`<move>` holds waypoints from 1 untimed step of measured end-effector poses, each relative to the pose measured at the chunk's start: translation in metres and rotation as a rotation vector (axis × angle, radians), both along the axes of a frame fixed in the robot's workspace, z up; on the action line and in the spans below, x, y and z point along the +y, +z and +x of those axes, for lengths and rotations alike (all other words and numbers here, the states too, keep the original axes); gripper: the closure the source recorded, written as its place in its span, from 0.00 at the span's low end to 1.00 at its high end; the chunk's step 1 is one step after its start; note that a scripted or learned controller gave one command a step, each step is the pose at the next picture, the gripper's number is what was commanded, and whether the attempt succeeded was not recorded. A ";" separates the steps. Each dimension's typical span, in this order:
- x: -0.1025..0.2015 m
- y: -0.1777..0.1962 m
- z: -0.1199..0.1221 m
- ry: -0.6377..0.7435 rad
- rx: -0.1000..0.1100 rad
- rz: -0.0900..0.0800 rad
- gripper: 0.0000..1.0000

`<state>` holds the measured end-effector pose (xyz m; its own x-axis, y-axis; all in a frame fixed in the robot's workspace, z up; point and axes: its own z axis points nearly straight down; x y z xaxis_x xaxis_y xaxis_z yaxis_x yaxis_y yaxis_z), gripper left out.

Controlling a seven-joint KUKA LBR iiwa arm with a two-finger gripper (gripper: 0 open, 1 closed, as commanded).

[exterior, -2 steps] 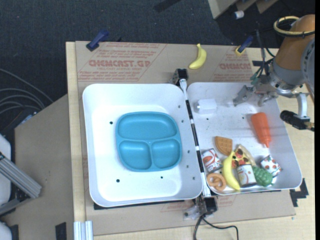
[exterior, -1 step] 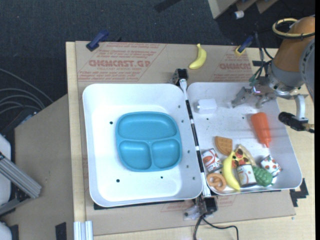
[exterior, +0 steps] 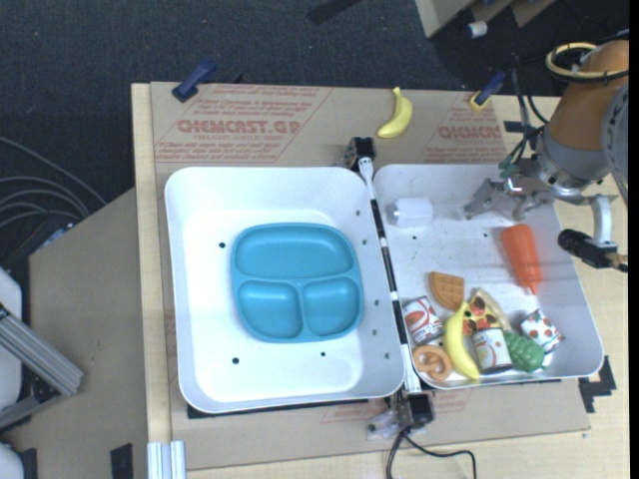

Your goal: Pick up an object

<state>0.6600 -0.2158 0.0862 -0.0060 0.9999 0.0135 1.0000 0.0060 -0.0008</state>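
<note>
Claw (exterior: 496, 196) near right bin's (exterior: 439, 180) far rim

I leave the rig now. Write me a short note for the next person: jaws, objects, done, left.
Gripper: low over the back of the right bin, nothing seen between its jaws.
Objects: carrot just in front of it; white block to its left; banana and other toy food piled at the bin's front. Blue tray in the left bin.
Done: nothing picked.
Left: grasp and lift one object.

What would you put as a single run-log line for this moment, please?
gripper: above right bin, nothing held | carrot: lying nearby in bin | blue tray: left bin
</note>
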 end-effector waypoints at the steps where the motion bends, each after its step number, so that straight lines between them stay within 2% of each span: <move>1: -0.001 0.000 -0.007 0.000 -0.002 -0.003 0.00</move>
<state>0.6531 -0.2168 0.0862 -0.0058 0.9999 0.0106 1.0000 0.0058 0.0011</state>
